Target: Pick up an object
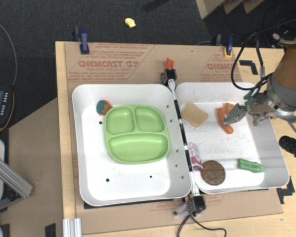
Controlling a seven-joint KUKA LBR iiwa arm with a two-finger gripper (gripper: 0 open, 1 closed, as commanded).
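My gripper (235, 115) is low over the upper part of the right bin (266, 147), reaching in from the right. It sits right against an orange carrot-like piece (221, 116), whose tip shows below it; I cannot tell if the piece is gripped. Left of them a tan bread-like block (194, 115) lies in the same bin. At the bin's front are a brown round disc (213, 172), a green piece (250, 166) and a pink and white packet (193, 157).
The left bin (89, 147) holds a green divided plate (136, 133) and a small red and green ball (104, 106) at its back left. Black cables (246, 63) hang behind the right bin.
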